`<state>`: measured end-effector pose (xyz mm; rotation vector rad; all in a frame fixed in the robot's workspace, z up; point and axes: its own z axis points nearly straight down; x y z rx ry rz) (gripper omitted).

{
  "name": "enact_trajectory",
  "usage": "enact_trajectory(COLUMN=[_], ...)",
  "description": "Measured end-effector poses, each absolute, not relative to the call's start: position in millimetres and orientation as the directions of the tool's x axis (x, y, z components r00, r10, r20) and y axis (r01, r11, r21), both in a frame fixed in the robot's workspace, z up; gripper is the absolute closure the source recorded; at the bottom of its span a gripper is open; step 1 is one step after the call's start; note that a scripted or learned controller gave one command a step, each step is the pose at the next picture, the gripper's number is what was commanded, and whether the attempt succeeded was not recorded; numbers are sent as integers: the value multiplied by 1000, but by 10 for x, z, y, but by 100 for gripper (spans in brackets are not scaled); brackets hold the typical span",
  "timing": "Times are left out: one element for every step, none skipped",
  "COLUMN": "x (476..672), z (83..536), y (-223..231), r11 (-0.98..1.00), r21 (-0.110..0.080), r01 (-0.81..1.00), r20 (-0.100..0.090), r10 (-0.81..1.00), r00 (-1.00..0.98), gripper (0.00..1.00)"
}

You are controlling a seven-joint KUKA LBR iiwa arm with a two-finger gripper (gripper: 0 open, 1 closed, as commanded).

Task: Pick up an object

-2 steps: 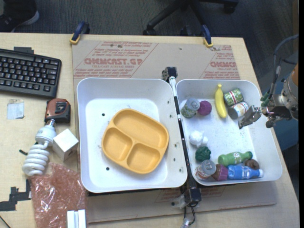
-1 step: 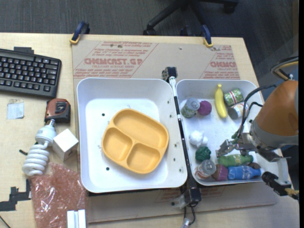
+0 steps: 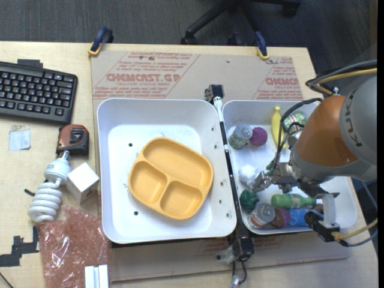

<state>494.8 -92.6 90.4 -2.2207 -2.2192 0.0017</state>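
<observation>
Camera view: bench (image 3: 54,59) bears keyboard (image 3: 36,92).

Dark grey carpet floor (image 3: 90,5), black office chair base (image 3: 240,8), pale wooden bench (image 3: 42,53)

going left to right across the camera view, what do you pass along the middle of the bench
Spiral light bulb → white cube → left bin → yellow divided plate → right bin with the gripper over its clutter.
</observation>
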Motion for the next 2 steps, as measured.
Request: enact_trajectory(x=[5477,5854], z=[904,905], y=[-993,-948], r11=[0,4], r21=[-2,-3], r01=[1000,1000], r20=[0,0], r10=[1000,1000], r00=[0,-4], gripper=[0,0])
